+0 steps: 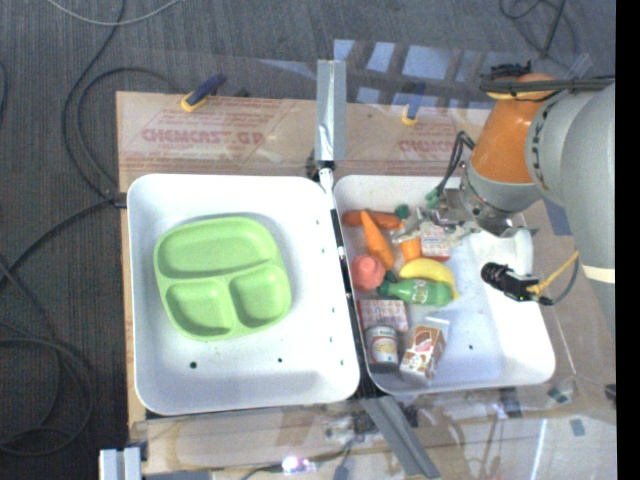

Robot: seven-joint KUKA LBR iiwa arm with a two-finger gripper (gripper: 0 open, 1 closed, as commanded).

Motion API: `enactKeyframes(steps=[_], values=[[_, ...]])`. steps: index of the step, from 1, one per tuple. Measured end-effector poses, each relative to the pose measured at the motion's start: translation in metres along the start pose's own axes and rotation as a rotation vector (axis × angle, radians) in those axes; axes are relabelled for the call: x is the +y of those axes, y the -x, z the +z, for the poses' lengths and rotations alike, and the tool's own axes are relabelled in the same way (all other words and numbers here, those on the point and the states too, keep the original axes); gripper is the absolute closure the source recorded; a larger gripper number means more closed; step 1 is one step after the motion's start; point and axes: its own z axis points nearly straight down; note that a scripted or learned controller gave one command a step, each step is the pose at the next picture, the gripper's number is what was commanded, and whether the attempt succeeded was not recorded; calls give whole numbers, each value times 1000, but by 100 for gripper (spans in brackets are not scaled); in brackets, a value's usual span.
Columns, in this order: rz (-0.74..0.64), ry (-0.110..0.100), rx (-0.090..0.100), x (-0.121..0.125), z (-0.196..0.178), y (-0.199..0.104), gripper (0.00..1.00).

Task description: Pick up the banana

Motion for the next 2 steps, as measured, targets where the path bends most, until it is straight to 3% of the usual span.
enactKeyframes(steps=[1, 2], values=[[49, 21, -8, -43, 10, 8, 0], [-67, 10, -2, -74, 17, 14, 0]])
